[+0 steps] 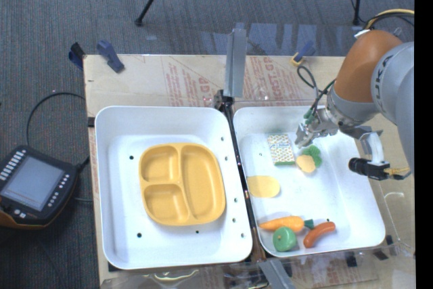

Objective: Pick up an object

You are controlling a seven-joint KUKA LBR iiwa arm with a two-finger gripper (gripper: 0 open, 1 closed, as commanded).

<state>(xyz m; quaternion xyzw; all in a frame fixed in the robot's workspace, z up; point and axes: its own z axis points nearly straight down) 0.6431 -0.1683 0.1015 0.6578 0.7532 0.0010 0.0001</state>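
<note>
Right white bin (352, 213), several small toy foods: two-finger gripper (306, 134), finger state indiscernible, low over the bin's far part, just beside a pale patterned square block (280, 148) and a small yellow-and-green piece (308, 160); left white bin (115, 145) bears a yellow three-compartment plastic tray (183, 183).

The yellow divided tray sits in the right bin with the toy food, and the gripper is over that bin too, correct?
Not quite: the camera view shows the yellow divided tray in the left bin. The toy food and the gripper are at the right bin.
</note>
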